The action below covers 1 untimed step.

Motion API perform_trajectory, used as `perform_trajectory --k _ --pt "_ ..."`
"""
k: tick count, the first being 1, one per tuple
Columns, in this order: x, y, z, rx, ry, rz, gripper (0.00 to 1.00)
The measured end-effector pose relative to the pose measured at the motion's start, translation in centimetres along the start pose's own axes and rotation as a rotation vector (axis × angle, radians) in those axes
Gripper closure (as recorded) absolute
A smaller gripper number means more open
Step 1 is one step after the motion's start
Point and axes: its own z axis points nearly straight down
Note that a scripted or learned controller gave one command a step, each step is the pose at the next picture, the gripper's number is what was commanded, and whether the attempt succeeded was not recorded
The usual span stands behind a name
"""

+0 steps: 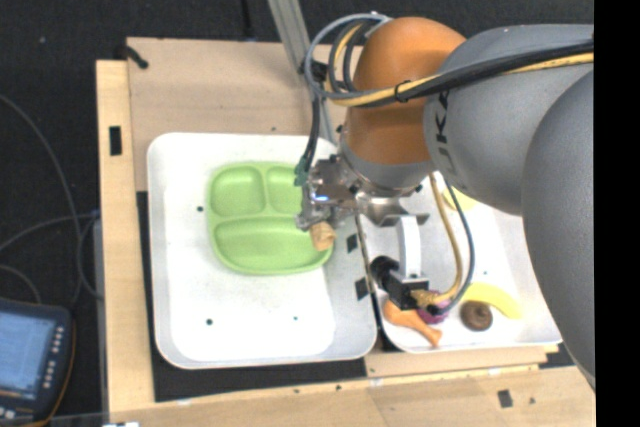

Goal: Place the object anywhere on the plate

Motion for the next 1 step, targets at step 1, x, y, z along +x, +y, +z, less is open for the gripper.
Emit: perform_trajectory --k 1 --pt "0.03 -0.02 0.08 0.001 0.000 0.001 0.00"
